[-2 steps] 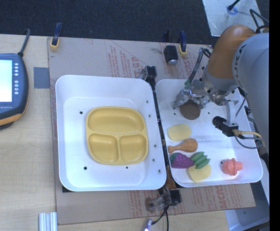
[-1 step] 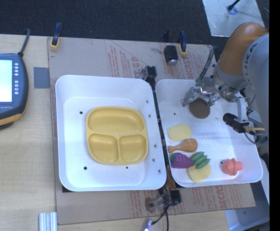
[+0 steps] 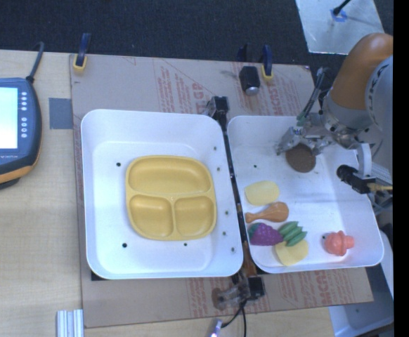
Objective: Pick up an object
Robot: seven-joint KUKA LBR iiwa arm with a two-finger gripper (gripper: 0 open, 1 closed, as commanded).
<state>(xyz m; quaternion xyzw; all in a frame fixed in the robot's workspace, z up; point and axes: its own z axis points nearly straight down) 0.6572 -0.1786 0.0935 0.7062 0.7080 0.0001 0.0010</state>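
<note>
Brown round object [image 3: 302, 159] in the upper part of the right bin [image 3: 359, 213], gripper [image 3: 301, 140] directly over it, grip state unclear; yellow divided tray [image 3: 170, 196] in the left bin [image 3: 106, 188].

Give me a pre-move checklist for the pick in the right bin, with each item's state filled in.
1. Gripper is over the right bin: ok.
2. A target lies beneath it, the brown round object: ok.
3. Object seated between the fingers: cannot tell.
4. Target stands apart from the toy food cluster and the orange toy: ok.
5. Yellow divided tray sits in the left bin, away from the arm: ok.
</note>
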